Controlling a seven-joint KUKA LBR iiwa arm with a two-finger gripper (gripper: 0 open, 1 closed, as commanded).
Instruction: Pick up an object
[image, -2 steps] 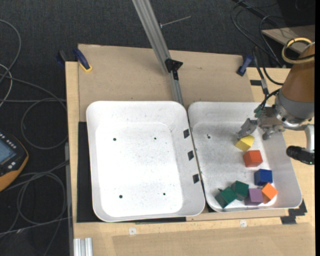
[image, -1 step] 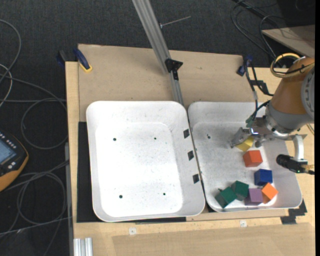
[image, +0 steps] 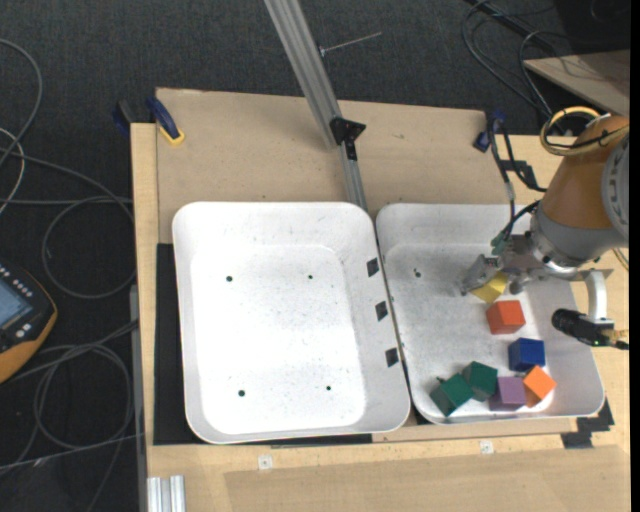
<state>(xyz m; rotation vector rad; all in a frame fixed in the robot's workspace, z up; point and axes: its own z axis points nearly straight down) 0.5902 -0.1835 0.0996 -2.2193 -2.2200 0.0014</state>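
My gripper (image: 492, 280) reaches in from the right over the upper middle of the right bin (image: 430, 330). A yellow block (image: 489, 291) sits between its two grey fingers, partly covered by them, and the fingers are shut on it. Just below lies an orange-red block (image: 506, 316). Nearer the bin's front edge are a blue block (image: 526, 353), an orange block (image: 539, 383), a purple block (image: 510, 391) and two green blocks (image: 468, 385).
The left bin (image: 270, 320) lies beside the right one, and a raised divider edge with black clips (image: 382, 310) runs between them. A metal pole (image: 320, 90) slants across the back of the bench. A black cable end (image: 580, 326) hangs by the wrist.
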